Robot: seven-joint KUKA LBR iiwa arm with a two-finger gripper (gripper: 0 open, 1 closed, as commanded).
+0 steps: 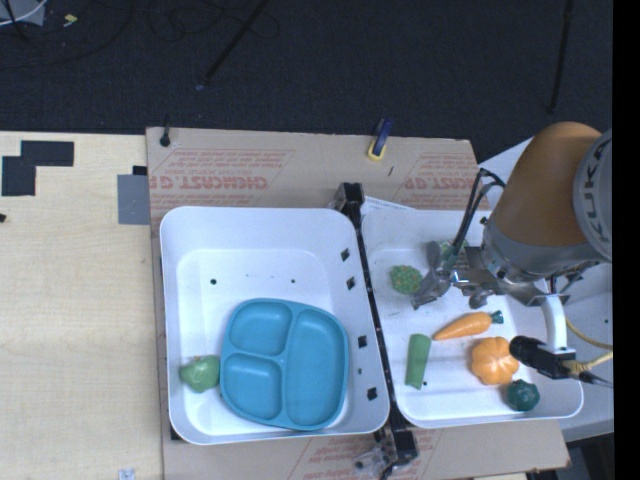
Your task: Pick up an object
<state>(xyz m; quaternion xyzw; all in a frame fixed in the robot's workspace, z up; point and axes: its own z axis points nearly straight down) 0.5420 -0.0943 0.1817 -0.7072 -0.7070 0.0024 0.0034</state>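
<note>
Looking into the right bin [560, 408], you see the jaws [437, 280] low beside the green broccoli piece [405, 279], just to its right; whether they are wide or narrow you cannot tell. A carrot [466, 325], an orange pumpkin-like toy [494, 360], a green cucumber stick [416, 360] and a dark green ball [522, 396] lie nearby. The left bin [190, 258] holds a blue divided plate [284, 363] and a pale green piece [200, 373].

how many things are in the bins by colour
Green: 4 – broccoli, long green piece, dark green round one, pale green one
Orange: 2 – carrot, orange round one
Blue: 1 – divided plate
Total: 7
</note>
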